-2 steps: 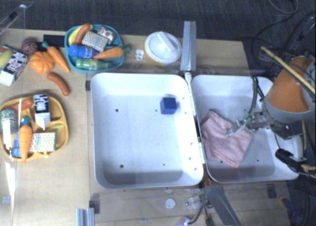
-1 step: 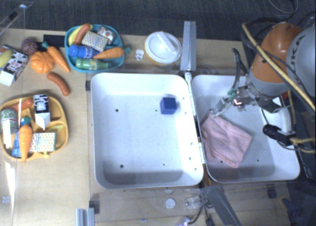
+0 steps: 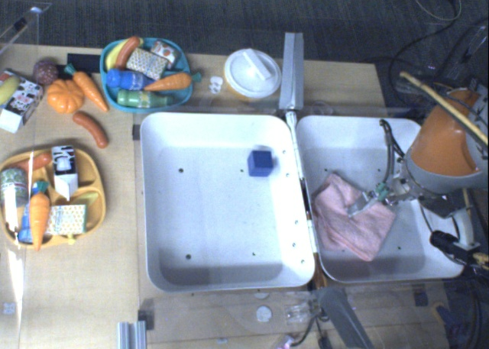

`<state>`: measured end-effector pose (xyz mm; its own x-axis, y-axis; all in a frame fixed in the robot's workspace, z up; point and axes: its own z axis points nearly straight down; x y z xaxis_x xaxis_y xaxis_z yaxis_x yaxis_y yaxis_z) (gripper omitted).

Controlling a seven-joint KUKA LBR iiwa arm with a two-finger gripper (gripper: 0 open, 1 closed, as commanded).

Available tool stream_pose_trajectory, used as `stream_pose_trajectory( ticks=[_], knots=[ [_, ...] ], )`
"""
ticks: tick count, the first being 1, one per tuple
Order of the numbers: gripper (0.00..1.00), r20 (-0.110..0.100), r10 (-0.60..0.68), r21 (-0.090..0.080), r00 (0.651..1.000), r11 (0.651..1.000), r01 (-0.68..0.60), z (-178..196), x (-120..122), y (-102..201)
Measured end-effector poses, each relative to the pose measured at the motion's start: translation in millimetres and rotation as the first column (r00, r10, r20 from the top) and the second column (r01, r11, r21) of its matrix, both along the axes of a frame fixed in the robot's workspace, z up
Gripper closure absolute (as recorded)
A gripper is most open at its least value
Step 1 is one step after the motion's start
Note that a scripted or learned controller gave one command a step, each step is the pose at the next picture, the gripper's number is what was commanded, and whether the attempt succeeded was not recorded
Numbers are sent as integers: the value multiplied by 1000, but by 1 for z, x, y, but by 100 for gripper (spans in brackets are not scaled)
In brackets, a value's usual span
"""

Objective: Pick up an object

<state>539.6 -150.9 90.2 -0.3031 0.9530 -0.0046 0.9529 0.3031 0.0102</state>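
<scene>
Pink cloth (image 3: 353, 222) (right bin (image 3: 344, 137)) touching gripper (image 3: 372, 195), prob. pinched; finger state unclear.

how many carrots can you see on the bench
3: one beside the pumpkin at, one in the blue bowl, one in the yellow tray. More may be hidden.

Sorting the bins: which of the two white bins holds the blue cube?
The left bin holds the blue cube; the right bin holds a pink cloth instead.

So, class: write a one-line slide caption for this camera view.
Gripper down on pink cloth in right bin; blue block in left bin.
</scene>
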Motion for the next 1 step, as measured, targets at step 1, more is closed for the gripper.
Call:
stream_pose_trajectory(
  ticks=[1],
  knots=[
    [0,5,148,-2,989,989,-148,-1,63,43]
  ],
)
